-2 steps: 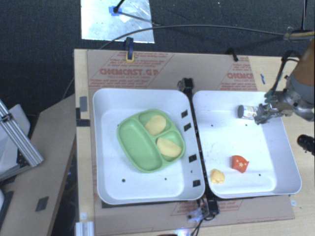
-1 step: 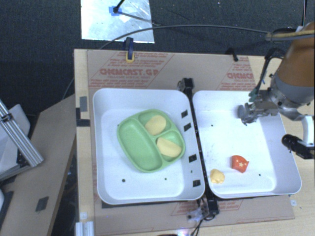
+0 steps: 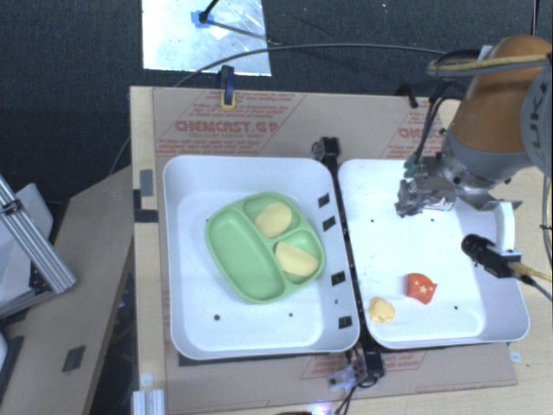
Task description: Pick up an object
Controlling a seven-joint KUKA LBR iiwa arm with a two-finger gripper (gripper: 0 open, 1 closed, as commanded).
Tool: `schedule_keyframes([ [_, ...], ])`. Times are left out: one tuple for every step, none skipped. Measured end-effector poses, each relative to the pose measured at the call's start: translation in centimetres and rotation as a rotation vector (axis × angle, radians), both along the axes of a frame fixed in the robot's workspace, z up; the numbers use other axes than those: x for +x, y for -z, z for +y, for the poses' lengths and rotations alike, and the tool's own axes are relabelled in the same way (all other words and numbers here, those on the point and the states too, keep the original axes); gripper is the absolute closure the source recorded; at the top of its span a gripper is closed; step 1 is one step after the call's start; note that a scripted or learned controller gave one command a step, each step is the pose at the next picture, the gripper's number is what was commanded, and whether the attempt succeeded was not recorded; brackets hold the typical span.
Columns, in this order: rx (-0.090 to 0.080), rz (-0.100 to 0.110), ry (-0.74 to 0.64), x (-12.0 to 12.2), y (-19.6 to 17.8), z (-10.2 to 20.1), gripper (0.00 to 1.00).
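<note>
The pincer hovers over the right bin; whether it is apart or together I cannot tell. A red piece and a yellow lump lie near the bin's front.

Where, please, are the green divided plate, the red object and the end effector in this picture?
green divided plate (image 3: 232, 251): camera view, on its long bare compartment.
red object (image 3: 420, 288): camera view, on its middle, in the right bin.
end effector (image 3: 415, 201): camera view, at its fingertips above the right bin.
</note>
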State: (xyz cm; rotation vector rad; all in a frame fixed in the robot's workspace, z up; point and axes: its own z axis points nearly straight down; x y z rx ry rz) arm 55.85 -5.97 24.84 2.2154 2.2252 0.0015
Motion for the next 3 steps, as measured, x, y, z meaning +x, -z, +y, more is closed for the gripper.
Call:
schedule_keyframes([
  [0.0, 0.0, -0.001, 0.5, -0.5, 4.7, 1.0],
  [0.001, 0.0, 0.0, 0.7, -0.7, 9.1, 1.0],
  [0.0, 0.0, -0.002, 1.6, 1.0, 13.5, 1.0],
])
